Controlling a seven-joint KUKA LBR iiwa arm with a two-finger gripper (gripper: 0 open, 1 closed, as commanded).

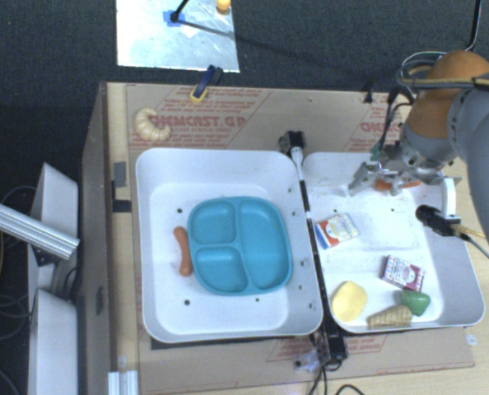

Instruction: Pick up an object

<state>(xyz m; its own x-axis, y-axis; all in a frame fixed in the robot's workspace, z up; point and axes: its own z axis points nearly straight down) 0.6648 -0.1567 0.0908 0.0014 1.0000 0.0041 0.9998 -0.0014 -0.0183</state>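
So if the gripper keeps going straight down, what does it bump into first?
Probably the small orange object just under the gripper, lying on the right bin's floor. Depth is hard to judge from this slanted view.

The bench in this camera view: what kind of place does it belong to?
Probably a robotics lab set up for grasping trials. Two white bins sit side by side on a bench, toy food such as a sausage and an ice-cream cone lies in them, and a grey robot arm reaches in.

Arm (475, 113) cut off by right edge; only wrist and orange band in frame. Gripper (384, 179) covers most of a small orange object (382, 185), identity unclear. Print on small carton (337, 229) and maroon packet (402, 272) too small to read.
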